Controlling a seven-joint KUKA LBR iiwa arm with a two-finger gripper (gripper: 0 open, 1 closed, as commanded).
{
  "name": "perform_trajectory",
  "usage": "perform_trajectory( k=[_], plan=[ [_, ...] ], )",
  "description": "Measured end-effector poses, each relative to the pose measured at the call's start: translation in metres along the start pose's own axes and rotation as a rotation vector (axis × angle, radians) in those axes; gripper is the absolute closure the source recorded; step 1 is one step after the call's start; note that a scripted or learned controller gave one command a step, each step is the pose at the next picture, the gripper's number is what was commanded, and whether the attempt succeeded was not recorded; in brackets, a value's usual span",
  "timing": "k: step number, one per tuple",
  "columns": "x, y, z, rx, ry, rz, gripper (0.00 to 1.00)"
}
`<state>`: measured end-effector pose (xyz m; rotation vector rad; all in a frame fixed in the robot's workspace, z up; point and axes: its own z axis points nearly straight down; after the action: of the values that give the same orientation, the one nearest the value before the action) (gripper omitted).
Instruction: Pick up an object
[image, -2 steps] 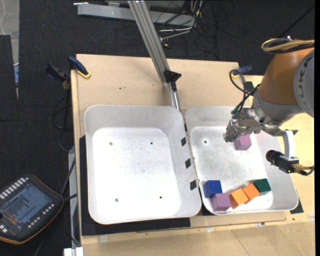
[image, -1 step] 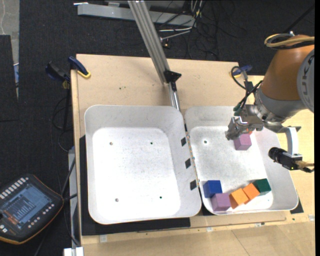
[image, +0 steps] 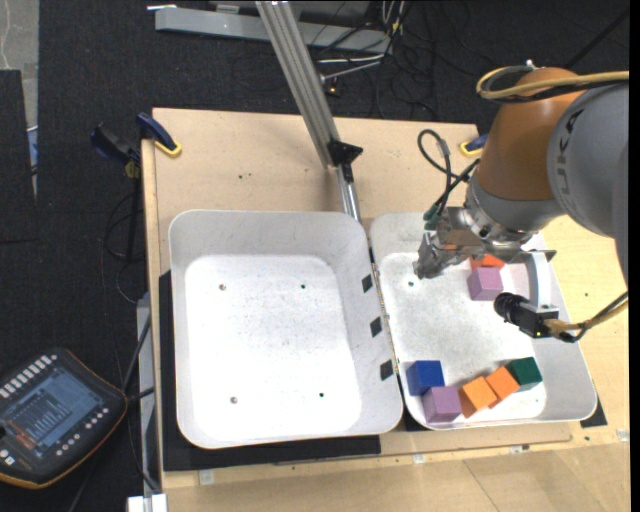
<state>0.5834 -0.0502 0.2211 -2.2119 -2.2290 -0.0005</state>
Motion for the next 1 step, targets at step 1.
perform_trajectory(
  k=[1],
  plan=[
    [0.0612, 0.0145, 0.0001, -0.003, 0.0, -0.002, 1.0]
  ],
)
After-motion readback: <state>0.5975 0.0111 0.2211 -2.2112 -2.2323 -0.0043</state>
